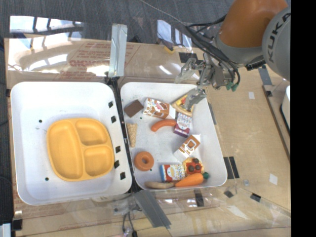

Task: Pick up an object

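The gripper (195, 97) hangs over the far right corner of the right bin (213, 132), its fingers just above a yellow pizza slice toy (181, 105); I cannot tell if they are wide or narrow. The left bin (24, 132) holds a yellow divided plate (79, 148).

Small flat toy food item, a yellow wedge with red markings (181, 104): lies tilted near the far right corner of the right white bin (217, 147), its lower edge touching a purple-and-white carton (182, 124).
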Controlling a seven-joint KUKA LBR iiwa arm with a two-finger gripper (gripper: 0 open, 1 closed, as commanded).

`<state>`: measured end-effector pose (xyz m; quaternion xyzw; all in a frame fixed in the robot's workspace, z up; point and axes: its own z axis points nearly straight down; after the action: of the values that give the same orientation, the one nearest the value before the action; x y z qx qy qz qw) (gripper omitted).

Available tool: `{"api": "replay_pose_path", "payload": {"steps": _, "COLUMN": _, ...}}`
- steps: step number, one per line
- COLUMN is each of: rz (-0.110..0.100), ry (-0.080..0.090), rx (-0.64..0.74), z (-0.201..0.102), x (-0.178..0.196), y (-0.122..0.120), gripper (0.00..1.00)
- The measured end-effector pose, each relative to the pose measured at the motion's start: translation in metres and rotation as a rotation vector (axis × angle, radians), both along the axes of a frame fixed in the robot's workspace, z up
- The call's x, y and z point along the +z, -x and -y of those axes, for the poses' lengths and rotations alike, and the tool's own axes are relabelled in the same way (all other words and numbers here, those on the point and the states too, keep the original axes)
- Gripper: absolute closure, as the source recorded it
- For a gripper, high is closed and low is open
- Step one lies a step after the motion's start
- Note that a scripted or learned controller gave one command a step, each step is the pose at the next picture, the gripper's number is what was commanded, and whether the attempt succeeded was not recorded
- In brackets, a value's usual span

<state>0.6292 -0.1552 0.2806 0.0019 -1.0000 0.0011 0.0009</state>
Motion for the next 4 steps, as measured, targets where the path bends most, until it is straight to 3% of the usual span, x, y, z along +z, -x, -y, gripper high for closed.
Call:
{"api": "replay_pose_path", "payload": {"steps": 1, "rz": -0.011, "ry": -0.006, "rx": 0.035, "z": 0.005, "x": -0.14, "y": -0.026, "gripper": 0.0}}
{"api": "replay_pose_path", "payload": {"steps": 2, "rz": 0.007, "ry": -0.001, "rx": 0.11, "z": 0.037, "x": -0.165, "y": -0.014, "gripper": 0.0}}
{"api": "replay_pose_path", "payload": {"steps": 3, "rz": -0.001, "ry": -0.006, "rx": 0.078, "z": -0.033, "x": -0.191, "y": 0.015, "gripper": 0.0}}
{"api": "replay_pose_path", "payload": {"steps": 4, "rz": -0.002, "ry": -0.003, "rx": -0.165, "z": -0.065, "x": -0.19, "y": 0.032, "gripper": 0.0}}
